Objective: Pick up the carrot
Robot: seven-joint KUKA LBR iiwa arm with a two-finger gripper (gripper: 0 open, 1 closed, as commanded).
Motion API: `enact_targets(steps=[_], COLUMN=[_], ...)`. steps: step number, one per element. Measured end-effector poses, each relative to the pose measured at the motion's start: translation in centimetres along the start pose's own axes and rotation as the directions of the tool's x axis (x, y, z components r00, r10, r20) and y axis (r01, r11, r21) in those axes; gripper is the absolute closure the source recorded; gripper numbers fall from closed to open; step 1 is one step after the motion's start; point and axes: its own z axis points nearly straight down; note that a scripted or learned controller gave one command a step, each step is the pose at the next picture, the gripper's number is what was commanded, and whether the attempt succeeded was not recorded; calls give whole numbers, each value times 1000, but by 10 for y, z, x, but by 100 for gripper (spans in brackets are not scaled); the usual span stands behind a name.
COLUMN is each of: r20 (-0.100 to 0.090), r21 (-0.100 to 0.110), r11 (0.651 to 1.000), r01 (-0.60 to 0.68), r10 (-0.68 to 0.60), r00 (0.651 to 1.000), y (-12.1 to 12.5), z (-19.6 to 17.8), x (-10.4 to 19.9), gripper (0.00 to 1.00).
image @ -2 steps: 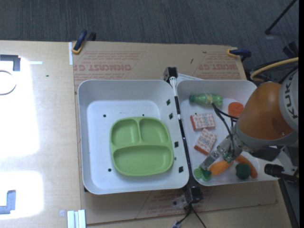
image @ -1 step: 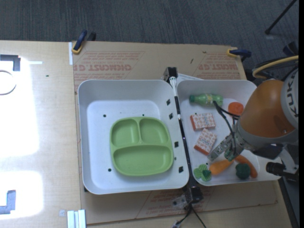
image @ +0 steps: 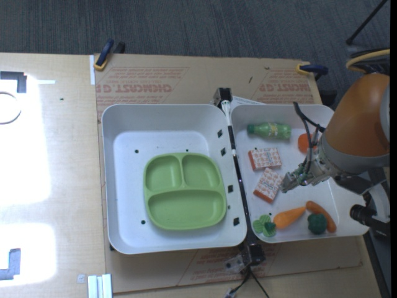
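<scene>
Carrot (image: pixel 283 219): orange, tapered, seemingly green-topped, lying flat.

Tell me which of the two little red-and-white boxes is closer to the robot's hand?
The lower red-and-white box, tilted, lies right beside the hand. The other box sits farther up, nearer the green bottle.

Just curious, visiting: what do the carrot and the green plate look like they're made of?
The carrot looks like smooth moulded plastic, a toy: even orange, faint sheen, though rubber is possible. The green plate looks like matte hard plastic, one flat colour with rounded moulded dividers.
</scene>
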Motion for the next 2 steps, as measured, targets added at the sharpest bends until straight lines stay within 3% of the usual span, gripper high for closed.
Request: enact_targets(steps=[1,2], r20=[0,-2], r21=[0,1], r11=[1000,984], r01=[0,178], r10=[0,-178], r00=[1000,984], y=[0,-17], z=[0,100], x=[0,-43], gripper=[0,0])
